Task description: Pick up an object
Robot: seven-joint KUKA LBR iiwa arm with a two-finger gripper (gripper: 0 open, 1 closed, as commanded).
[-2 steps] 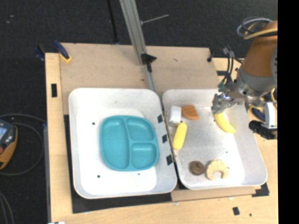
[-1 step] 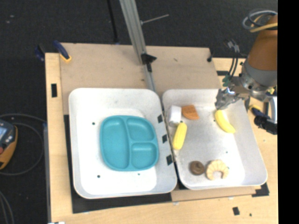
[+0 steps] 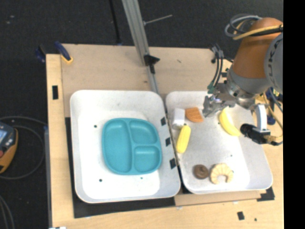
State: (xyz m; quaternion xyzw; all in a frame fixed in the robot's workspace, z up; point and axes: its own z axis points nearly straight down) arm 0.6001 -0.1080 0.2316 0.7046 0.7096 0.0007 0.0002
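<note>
Croissant (image 3: pixel 222 173) and chocolate donut (image 3: pixel 200 171) sit by the right bin's (image 3: pixel 252 168) front edge. Gripper (image 3: pixel 212 105) hovers near the back edge, between the orange piece (image 3: pixel 193 114) and banana (image 3: pixel 228 122). Can't tell if it's open. I'd center over one target before dropping, well clear of neighbors.

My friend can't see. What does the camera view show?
A grey and orange robot arm hangs its pincer over the right bin, which holds a banana, corn cob, croissant and chocolate donut. The left bin holds a blue divided plate.
</note>
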